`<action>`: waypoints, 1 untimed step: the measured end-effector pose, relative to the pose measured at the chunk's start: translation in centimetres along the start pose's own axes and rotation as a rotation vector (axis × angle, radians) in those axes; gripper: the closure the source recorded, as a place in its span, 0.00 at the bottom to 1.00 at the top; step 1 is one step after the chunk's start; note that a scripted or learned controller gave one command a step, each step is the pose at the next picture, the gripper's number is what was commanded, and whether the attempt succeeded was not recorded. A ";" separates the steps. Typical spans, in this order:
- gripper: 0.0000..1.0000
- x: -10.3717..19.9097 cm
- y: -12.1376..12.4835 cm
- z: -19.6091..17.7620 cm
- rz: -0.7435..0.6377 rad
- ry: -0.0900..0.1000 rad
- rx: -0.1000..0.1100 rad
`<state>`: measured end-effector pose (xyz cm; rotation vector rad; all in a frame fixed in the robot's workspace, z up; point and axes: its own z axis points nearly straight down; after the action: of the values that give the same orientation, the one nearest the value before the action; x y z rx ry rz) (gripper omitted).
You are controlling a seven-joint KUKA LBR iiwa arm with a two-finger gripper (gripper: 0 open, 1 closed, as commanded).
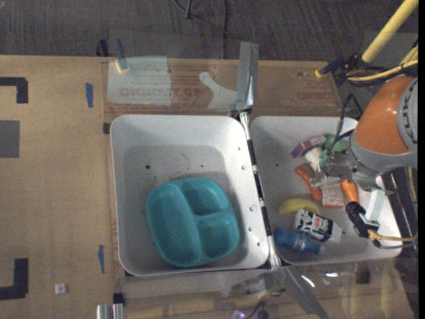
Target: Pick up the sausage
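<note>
We see the arm (388,121) coming in from the right edge of the frame, its orange band over the right bin (265,178). The gripper (332,171) sits low over the middle of that bin, in among the clutter. Whether it is spread or pressed together we cannot tell; the wrist covers too much.

The sausage (307,178) we take to be the orange-red stubby piece just left of the gripper, lying on the bin floor. Its long axis runs diagonal, upper left to lower right in the frame. The lower right end disappears under the gripper hardware, so touching or just beside, we can't say which. We don't see it between anything, so not held as far as we can tell.

Another orange piece (349,191) lies just to the lower right of the gripper, similar colour, easy to confuse. A banana (299,206) lies below the sausage, near but apart. A black-and-white carton (314,224) and a blue bottle (295,240) sit further down, near the bin's bottom edge. A small pink-and-white packet (309,145) sits above.

Left bin (126,178) holds a teal divided tray (192,221), well apart from the action.

Our judgement: the coming move turns on a small shift left and a grip across the diagonal.
</note>
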<state>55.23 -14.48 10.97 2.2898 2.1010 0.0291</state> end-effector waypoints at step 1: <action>1.00 0.0 -2.3 -3.0 -0.027 0.009 0.036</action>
<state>52.86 -14.26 13.92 2.2847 2.1534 0.0009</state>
